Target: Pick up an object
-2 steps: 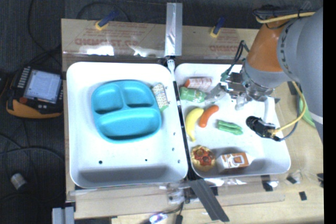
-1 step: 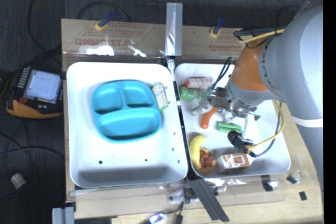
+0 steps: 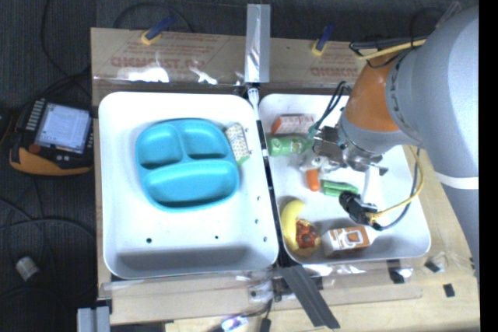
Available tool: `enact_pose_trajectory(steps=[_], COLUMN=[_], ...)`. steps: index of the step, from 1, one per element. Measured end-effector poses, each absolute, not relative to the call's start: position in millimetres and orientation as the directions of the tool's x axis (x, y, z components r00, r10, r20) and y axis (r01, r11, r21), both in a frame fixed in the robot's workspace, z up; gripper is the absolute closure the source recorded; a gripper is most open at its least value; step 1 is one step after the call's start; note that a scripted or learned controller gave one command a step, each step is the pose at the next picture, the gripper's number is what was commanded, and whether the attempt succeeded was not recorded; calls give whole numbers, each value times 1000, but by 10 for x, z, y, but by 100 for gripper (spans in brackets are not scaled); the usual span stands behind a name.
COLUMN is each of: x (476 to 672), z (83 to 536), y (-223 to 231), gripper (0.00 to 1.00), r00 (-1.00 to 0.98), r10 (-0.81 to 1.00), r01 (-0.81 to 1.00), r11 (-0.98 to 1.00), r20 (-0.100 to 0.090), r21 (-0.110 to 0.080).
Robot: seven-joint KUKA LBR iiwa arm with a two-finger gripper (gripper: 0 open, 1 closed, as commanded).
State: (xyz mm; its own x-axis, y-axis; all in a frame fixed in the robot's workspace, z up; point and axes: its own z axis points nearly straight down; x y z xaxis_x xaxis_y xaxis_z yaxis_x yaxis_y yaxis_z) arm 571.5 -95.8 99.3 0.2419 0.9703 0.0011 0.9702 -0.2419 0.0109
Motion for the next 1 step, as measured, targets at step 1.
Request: enact_pose_trajectory(steps=[1], x=[5928], z=[2349], y=[-858], gripper=[100], r00=[76], r10=[997], r01=[997], r11=[-76], r20=[-3], r21=[-2])
